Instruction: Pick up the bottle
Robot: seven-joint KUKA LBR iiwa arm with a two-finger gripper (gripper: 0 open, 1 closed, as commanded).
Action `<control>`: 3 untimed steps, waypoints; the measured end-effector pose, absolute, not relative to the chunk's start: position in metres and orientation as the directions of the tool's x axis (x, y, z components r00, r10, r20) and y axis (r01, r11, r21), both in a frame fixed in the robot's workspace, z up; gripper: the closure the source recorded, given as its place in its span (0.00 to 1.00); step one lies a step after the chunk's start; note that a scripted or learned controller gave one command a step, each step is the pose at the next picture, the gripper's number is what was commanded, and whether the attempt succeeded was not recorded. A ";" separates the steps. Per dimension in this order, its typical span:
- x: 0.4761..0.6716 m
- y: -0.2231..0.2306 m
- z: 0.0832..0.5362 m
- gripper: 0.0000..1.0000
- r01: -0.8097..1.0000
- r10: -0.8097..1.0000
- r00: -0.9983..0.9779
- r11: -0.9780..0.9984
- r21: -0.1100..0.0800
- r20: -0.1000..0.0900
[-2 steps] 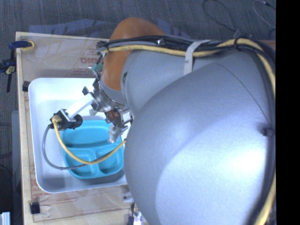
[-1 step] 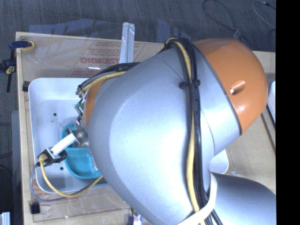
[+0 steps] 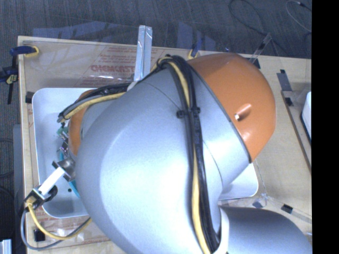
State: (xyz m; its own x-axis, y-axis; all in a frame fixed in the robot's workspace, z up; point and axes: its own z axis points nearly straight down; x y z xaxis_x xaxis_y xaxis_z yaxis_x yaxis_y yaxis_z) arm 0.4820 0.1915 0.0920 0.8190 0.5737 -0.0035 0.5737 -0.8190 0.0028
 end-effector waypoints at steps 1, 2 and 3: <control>0.479 0.192 0.092 0.00 0.347 0.347 0.938 -0.938 0.005 0.006; 0.479 0.194 0.100 1.00 0.353 0.353 0.936 -0.936 0.003 0.004; 0.475 0.188 0.196 1.00 0.497 0.497 0.868 -0.868 -0.005 -0.007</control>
State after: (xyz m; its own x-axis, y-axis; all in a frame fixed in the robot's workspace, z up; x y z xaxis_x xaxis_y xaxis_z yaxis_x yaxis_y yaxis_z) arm 0.4750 0.1879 0.1956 0.8675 0.4973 -0.0074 0.4973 -0.8676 -0.0049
